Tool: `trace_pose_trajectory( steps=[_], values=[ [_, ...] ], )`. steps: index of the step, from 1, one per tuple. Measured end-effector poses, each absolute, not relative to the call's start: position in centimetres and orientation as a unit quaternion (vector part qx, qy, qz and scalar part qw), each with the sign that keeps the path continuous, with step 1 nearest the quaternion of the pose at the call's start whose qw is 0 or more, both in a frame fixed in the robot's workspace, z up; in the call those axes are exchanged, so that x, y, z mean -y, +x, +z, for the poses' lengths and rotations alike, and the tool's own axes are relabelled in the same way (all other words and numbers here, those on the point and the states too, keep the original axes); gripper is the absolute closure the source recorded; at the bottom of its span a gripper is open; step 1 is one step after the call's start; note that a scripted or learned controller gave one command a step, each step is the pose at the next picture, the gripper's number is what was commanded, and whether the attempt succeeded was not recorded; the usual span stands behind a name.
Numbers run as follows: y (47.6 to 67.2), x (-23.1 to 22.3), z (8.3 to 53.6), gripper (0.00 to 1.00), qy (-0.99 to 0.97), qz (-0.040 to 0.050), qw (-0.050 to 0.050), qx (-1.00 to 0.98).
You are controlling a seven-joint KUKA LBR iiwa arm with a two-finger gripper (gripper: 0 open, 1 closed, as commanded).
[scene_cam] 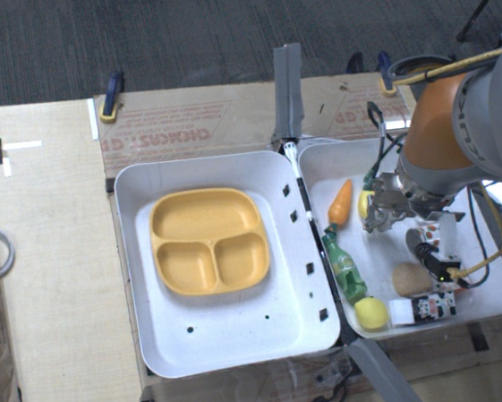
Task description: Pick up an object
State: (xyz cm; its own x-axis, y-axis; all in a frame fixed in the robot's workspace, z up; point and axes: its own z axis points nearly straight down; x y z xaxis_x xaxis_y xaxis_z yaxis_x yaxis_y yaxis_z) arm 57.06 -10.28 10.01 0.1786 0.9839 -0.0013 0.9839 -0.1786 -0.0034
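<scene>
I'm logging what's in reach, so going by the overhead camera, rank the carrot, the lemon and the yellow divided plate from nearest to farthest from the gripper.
From the gripper:
1. Carrot, right bin, just left of it.
2. Lemon, right bin's near edge.
3. Yellow divided plate, left bin.

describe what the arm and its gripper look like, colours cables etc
The arm is grey with a broad orange band above the wrist. Its wrist end is a cluster of grey metal parts leading to the gripper. Black cables loop around the wrist, and a yellow cable curves down its right side. The gripper looks metallic grey, its details too small to make out.
</scene>
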Motion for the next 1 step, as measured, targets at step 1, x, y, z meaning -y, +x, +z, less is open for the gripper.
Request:
trace_pose_trajectory(
  steps=[1],
  values=[
    [57.66, 7.74, 19.14, 1.00, -0.741, 0.0008, 0.000, 0.672]
  ],
)
